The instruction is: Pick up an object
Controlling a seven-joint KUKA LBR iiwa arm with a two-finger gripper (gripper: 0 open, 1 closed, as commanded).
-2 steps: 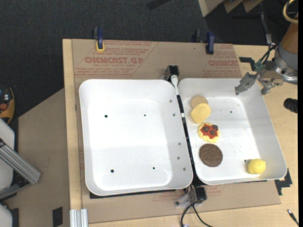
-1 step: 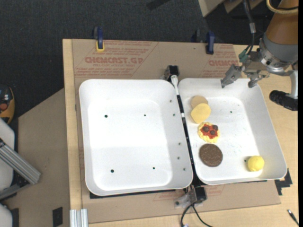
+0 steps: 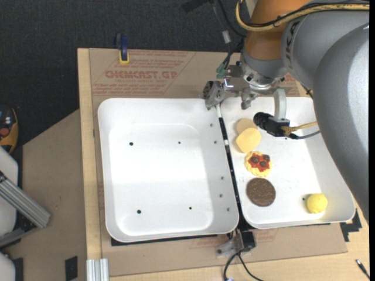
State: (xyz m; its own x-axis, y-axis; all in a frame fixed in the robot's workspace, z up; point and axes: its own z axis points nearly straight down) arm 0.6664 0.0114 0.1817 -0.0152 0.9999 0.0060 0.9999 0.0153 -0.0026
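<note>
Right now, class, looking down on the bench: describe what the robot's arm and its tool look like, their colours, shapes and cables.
The arm is thick, rounded and smooth grey, with a glossy orange band above the wrist. A yellowish cable loops beside that band. Below it sits a silver metal wrist collar carrying the tool, a small cluster of grey and black metal parts with a speck of green.

A brown board [image 3: 146, 69] printed with red lettering tops the bench. Dark carpeted floor [image 3: 58, 16] lies behind it. A blue-and-yellow clamp [image 3: 122, 47] grips the board's far edge.
</note>
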